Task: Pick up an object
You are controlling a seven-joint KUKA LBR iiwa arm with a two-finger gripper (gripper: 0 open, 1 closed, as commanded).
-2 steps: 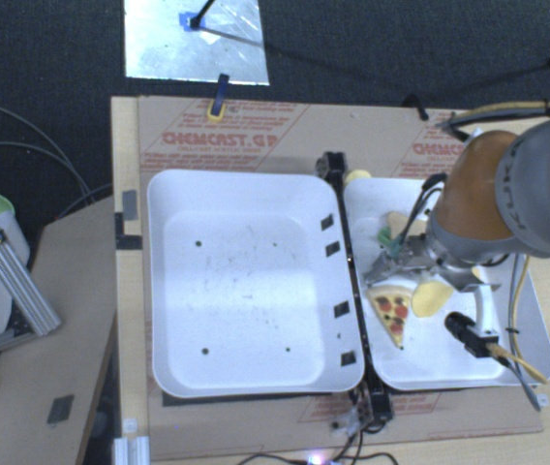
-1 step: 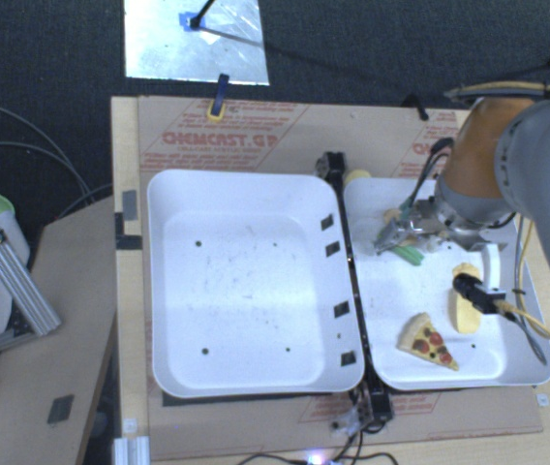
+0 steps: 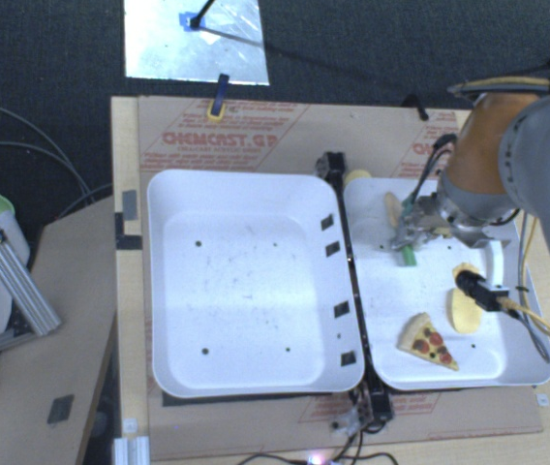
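Tabletop (image 3: 128, 289): one brown board (image 3: 285, 129) printed "CHEMCAST GP" in red. Two white bins: left bin (image 3: 246, 279), right bin (image 3: 507, 356). One grey arm (image 3: 536, 153) enters from 3 o'clock; its gripper (image 3: 409, 232) sits low at the right bin's 11 o'clock. Open or clenched: cannot tell. Right bin contents: one pizza slice (image 3: 428, 340) at 6 o'clock, one yellow piece (image 3: 465, 310) at 4 o'clock, one tan piece (image 3: 392, 207) and one green piece (image 3: 408, 255), both beside the gripper.
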